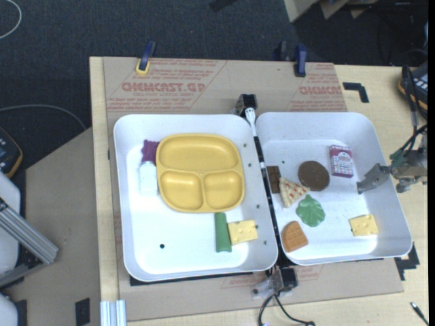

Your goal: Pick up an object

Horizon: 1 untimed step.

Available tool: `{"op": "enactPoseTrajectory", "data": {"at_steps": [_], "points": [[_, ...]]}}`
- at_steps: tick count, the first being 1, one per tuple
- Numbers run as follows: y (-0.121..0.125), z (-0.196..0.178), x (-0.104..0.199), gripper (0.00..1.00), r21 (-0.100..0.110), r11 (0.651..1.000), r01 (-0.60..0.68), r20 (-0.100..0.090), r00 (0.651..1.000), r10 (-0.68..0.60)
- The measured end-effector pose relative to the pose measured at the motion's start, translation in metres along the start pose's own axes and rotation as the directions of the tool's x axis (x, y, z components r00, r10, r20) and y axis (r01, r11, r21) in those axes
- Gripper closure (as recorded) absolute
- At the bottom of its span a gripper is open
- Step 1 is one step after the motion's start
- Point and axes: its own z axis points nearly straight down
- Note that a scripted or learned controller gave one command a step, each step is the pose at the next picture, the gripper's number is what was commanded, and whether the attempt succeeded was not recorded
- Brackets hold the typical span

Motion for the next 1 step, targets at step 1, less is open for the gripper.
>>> {"op": "enactPoseTrajectory", "data": {"at_steps": [1], "points": [[0.0031,-0.0072,0.0007,0.00,-0.014,1.000,0.004,0.004,1.000,-0.004]]}}
